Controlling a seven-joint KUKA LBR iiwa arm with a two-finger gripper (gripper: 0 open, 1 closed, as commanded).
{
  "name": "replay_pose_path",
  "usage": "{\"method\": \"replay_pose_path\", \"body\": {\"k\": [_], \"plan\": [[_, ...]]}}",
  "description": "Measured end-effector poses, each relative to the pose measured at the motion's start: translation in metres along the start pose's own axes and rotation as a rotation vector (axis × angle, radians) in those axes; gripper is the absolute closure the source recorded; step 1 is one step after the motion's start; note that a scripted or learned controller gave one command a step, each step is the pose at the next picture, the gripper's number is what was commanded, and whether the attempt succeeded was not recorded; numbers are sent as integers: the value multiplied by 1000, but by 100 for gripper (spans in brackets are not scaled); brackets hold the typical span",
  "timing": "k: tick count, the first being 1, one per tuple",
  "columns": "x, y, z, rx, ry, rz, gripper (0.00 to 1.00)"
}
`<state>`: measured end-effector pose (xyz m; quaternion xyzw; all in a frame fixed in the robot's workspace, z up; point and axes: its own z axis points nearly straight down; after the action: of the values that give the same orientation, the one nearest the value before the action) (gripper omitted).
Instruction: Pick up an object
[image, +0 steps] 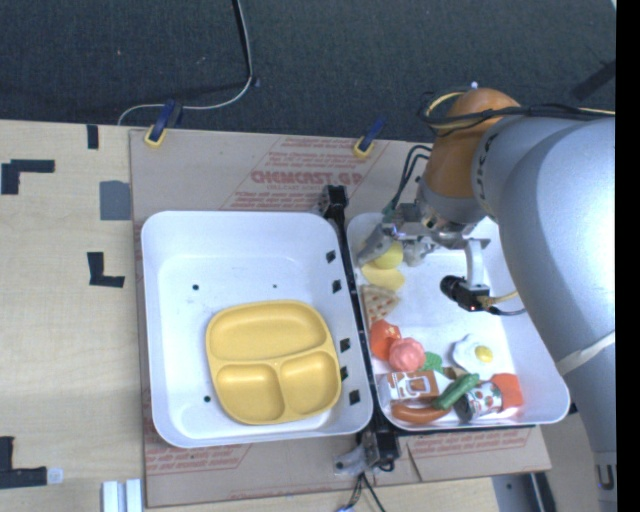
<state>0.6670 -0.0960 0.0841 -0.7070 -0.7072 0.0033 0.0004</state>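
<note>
Yellow lemon-like toy (383, 265) sitting at the far end of the right bin (553, 392), close against the divider (350, 290) shared with the left bin (160, 300). Gripper (392, 240) parked right at that toy, its metal parts touching or just above the upper edge; whether spread, pressed together or pinching cannot be told from this slant. No part of the toy plainly seen between anything, so no hold to be claimed.

Just nearer than the lemon toy: a tan cracker-like piece (378, 298), touching or nearly so. Further toward the near end from it: a red-and-pink cluster (398, 352), a fried-egg toy (474, 352), a green piece (457, 390) across a sausage shape (420, 408), and a small can (484, 400). Across the divider from the lemon toy: a yellow compartment plate (272, 360) lying flat.

Likely trouble: a rounded, smooth toy squirting sideways under closing pressure, probably toward the divider wall. Also possible: a strike on the divider rim, given how tight the toy sits against it. Also possible: the cracker piece dragged along or nudged, being so close.
</note>
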Motion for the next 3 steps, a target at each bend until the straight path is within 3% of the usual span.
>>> {"method": "replay_pose_path", "body": {"k": [3], "plan": [[0, 0, 0, 0, -1, 0, 0]]}}
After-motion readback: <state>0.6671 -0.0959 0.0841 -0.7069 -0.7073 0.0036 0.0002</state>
